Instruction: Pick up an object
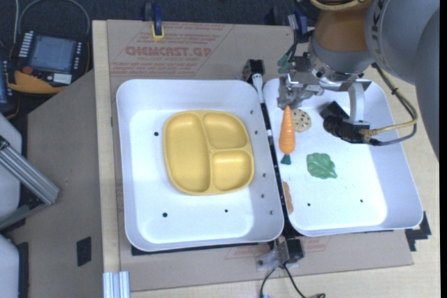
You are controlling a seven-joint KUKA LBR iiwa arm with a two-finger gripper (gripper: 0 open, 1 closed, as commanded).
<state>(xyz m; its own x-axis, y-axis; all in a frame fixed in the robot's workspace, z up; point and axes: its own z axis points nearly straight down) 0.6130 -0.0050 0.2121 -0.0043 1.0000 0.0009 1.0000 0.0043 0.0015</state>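
From my console I see the gripper (pixel 288 102) over the right bin (pixel 391 206), its fingers pinching the top of the orange carrot (pixel 286 134), which hangs upright. A cookie (pixel 302 120) lies just beside the carrot; a green leaf (pixel 321 165) sits near its tip. The yellow divided plate (pixel 207 151) is well apart.

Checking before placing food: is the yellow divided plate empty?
Empty: all three compartments of the yellow plate show bare yellow surface.

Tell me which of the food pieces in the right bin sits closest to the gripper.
The orange carrot: its top end lies right under the gripper. The round cookie lies just beside it, and the green leaf lies farther off.
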